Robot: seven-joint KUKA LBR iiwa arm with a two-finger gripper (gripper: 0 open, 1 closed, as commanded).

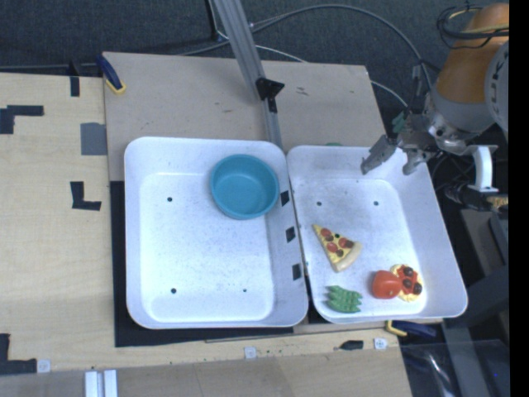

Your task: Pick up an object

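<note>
Gripper (391,159), fingers spread and holding nothing, above right bin's (442,246) far rim; pizza slice (336,247) nearest, down-left toward bin's middle, pointed tip up-left.

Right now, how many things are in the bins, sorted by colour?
Blue: 1, bowl
Yellow: 1, pizza slice
Green: 1, leafy toy
Red and yellow: 1, tomato toy
Total: 4

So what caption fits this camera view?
Open tool above right white bin of toy food; round blue bowl in left bin.
</note>
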